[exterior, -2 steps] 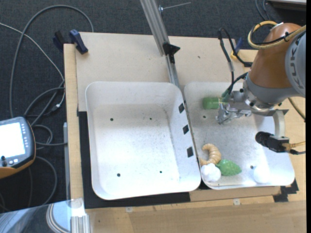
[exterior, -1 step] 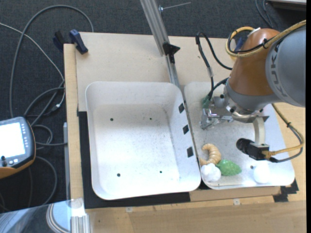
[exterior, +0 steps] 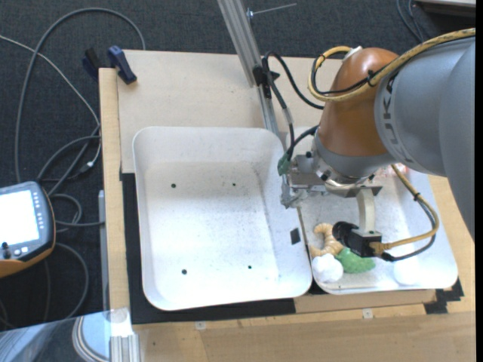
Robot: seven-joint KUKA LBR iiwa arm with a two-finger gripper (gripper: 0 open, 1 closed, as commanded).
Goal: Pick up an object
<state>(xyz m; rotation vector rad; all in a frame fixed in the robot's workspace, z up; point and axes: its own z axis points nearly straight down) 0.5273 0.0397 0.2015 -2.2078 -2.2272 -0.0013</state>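
Note:
My gripper (exterior: 293, 194) hangs low over the left edge of the right bin (exterior: 434, 277), close to the wall shared with the left bin (exterior: 151, 202). The arm's wrist hides most of it. At the right bin's front left lie a green object (exterior: 356, 262), a white fluffy object (exterior: 327, 268) and a tan object (exterior: 324, 232), all just in front of the gripper. A small black piece (exterior: 295, 235) sits beside the shared wall below the gripper. A pale round object (exterior: 411, 272) rests near the front right of that bin.
The left bin shows only a speckled white floor with several small dark dots. A metal post (exterior: 249, 44) slants up behind the bins. A blue clamp (exterior: 121, 62) sits at the bench's back left corner.

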